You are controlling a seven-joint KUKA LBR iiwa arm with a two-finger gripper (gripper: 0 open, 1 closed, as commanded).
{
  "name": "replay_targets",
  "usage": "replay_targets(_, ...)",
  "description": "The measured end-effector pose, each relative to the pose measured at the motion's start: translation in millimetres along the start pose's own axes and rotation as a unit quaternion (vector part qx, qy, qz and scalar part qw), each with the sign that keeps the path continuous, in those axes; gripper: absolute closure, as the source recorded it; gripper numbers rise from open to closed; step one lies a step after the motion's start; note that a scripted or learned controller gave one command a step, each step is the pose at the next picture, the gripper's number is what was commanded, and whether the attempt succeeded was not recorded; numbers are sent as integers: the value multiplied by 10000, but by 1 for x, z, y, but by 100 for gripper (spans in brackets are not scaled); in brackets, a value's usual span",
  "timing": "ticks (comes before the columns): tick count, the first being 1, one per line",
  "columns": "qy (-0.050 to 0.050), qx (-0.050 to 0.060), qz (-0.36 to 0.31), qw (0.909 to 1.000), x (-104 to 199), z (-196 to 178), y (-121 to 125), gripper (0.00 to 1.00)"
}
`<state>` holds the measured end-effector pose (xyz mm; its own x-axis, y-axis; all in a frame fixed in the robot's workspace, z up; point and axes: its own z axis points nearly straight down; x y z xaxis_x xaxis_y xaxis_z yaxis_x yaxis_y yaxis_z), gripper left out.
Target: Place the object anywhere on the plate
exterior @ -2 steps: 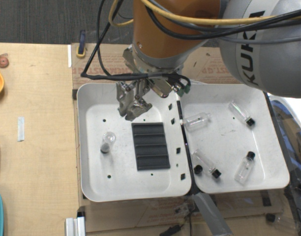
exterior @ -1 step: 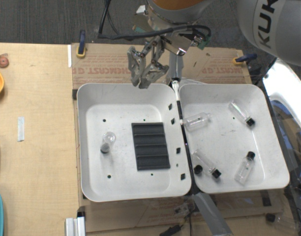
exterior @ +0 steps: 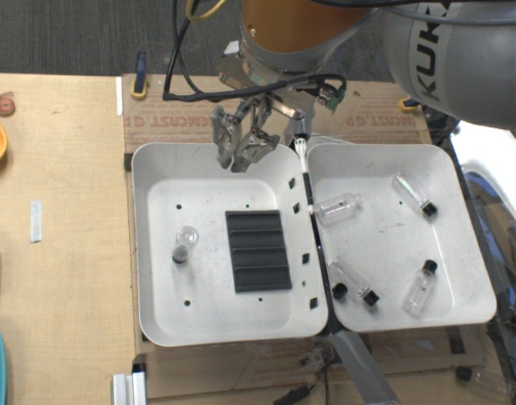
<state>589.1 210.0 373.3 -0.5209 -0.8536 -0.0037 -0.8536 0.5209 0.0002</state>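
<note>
A black ridged plate (exterior: 258,251) lies flat in the middle of the left bin (exterior: 157,310). A small clear vial with a dark cap (exterior: 183,245) rests on the bin floor to the left of the plate, apart from it. My gripper (exterior: 240,160) hangs over the back of the left bin, above and behind the plate's far edge. I see nothing held in it. The vial is well to its front left.
The right bin (exterior: 460,302) holds several clear vials with black caps, such as one near the divider (exterior: 336,208) and one at the back right (exterior: 412,194). Cables loop above the wrist. A tan board (exterior: 56,226) lies left of the bins.
</note>
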Motion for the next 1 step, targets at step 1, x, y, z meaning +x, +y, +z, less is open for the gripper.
replay_targets(1,-5,6,-1159,9933,14,-69,46,100)
